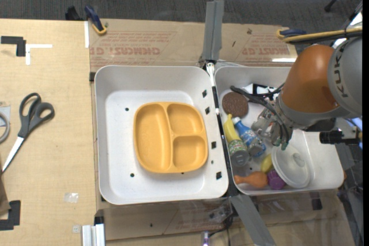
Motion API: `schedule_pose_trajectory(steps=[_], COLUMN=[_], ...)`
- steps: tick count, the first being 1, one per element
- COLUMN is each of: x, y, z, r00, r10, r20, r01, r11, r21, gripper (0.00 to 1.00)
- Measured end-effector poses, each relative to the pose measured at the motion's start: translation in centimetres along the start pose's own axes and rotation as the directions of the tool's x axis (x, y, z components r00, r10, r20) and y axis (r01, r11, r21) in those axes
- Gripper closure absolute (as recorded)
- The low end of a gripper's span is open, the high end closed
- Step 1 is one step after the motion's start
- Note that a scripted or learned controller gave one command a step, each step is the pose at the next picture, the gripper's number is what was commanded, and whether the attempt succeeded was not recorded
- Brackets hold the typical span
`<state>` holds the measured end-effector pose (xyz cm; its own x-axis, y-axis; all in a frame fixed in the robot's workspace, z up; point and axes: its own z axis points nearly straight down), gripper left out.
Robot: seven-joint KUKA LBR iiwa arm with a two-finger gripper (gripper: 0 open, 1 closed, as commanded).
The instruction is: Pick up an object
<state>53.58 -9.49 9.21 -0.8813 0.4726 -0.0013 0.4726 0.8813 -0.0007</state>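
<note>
The right bin (pixel 323 178) holds a pile of small things: a brown round disc (pixel 234 104), a yellow bottle-like piece (pixel 230 127), a blue and white item (pixel 246 134), a tin can (pixel 237 152), an orange piece (pixel 253 180), a purple piece (pixel 277 182) and a white bowl (pixel 293 165). My gripper (pixel 266 128) hangs low over the middle of this pile, beside the blue item, under the arm's orange band (pixel 308 80). I see nothing clearly held between its fingers.
The left bin (pixel 109 141) bears a yellow divided plate (pixel 170 136). Scissors (pixel 29 118) lie on the wooden bench at far left. Cardboard (pixel 150 46) lines the back behind both bins. A grey divider bar (pixel 213 26) stands between the bins at the back.
</note>
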Motion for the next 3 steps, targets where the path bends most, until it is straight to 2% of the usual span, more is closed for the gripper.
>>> schedule_pose_trajectory(steps=[1, 2, 3], x=[1.3, -0.6, 3.3], y=[-0.9, 0.2, -2.8], z=[0.1, 0.0, 0.0], r00=[0.996, 0.996, 0.998], r10=[0.092, 0.093, 0.065], r20=[-0.001, 0.003, 0.0], r01=[-0.092, -0.093, -0.065], r11=[0.996, 0.996, 0.998], r21=[0.0, 0.0, -0.001], gripper=[0.0, 0.0, 0.0])
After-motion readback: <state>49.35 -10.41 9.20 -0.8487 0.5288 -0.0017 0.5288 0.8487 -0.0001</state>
